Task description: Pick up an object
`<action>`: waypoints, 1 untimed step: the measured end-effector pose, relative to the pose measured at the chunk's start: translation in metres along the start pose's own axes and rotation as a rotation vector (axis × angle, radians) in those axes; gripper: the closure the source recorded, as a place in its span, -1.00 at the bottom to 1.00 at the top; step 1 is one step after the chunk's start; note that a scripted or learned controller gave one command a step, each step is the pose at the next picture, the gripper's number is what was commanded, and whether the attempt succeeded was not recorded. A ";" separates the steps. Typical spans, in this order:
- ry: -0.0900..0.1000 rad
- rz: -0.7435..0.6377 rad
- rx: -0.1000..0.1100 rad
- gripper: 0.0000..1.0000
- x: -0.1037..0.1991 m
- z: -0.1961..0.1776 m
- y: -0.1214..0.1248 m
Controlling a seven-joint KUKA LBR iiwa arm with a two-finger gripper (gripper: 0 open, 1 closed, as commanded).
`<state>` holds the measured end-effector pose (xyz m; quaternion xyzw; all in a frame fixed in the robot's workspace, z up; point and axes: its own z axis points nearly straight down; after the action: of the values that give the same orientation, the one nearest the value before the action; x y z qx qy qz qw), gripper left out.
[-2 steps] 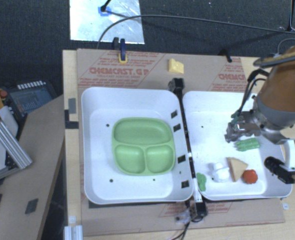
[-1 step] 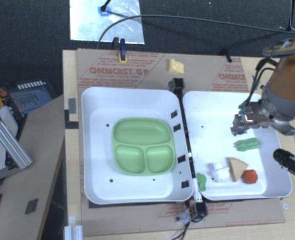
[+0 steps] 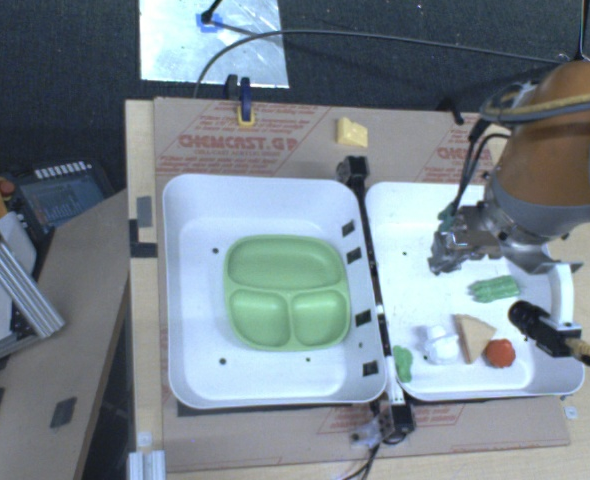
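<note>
Robot arm reaching over the right of two white bins, above a handful of small objects.

Two shallow white bins sit side by side. The left bin (image 3: 190, 268) holds one green divided plate (image 3: 283, 292) with three compartments. The right bin (image 3: 405, 218) holds five small things along its near half: one green ridged piece (image 3: 494, 289), its long axis running left to right with a slight upward tilt to the right; one tan wedge (image 3: 470, 336), its narrow tip toward the far side; one red ball (image 3: 499, 353) touching the wedge; one white lump (image 3: 438, 345); and one small green piece (image 3: 403, 362) at the bin's left wall. The gripper (image 3: 447, 253) hovers just up-left of the ridged piece, with nothing visible between its fingers; whether they are apart or together cannot be told. One yellow block (image 3: 352, 131) lies on the board behind the bins.
</note>
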<state>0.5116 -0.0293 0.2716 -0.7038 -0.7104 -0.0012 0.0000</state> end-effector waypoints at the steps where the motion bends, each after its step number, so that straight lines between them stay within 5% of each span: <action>1: 0.000 0.000 0.000 1.00 0.049 0.003 0.005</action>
<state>0.5162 0.0193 0.2691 -0.7037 -0.7105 -0.0013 -0.0002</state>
